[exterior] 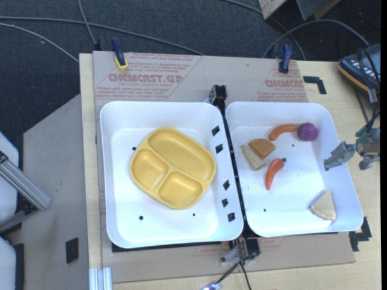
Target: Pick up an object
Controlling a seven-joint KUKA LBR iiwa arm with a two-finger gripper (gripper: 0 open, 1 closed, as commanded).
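The left bin is being occupied by a yellow divided plate, lying flat near its centre. The right bin is being occupied by five items: an orange sausage and a purple ball at 12 o'clock, a waffle piece at 10 o'clock, a chili pepper near centre, and a wedge at 5 o'clock. The gripper is being positioned at the 3 o'clock rim; whether its fingers are apart cannot be told.
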